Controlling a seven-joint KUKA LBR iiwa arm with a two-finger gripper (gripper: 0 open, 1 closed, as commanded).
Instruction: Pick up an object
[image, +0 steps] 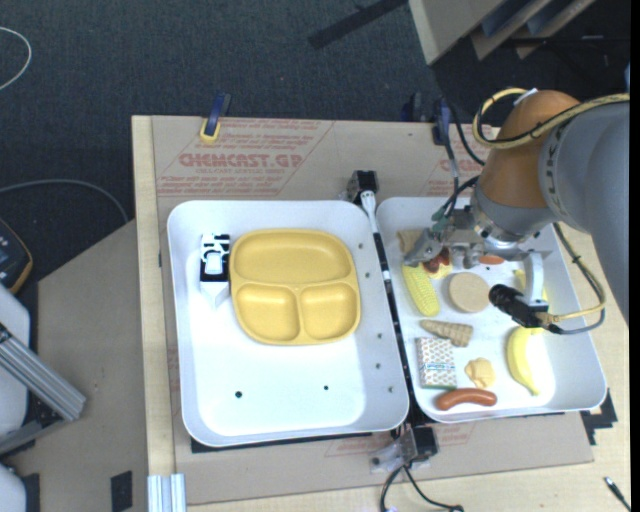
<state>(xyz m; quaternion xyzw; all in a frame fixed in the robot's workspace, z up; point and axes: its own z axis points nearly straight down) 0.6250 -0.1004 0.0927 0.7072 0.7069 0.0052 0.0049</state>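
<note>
The arm (590, 150) is a thick grey tube with an orange wrist band — yellow and black cables loop alongside.

Even, fairly bright overhead light; the white bins (285, 420) look slightly washed out, shadows stay soft, and detail is mildly blurred throughout.

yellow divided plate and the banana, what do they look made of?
Yellow divided plate: likely moulded plastic, matte; uniform colour, soft rounded compartment edges. Banana: probably a plastic toy, slightly glossy; even yellow with a smooth highlight. Neither is certain from look alone.
</note>
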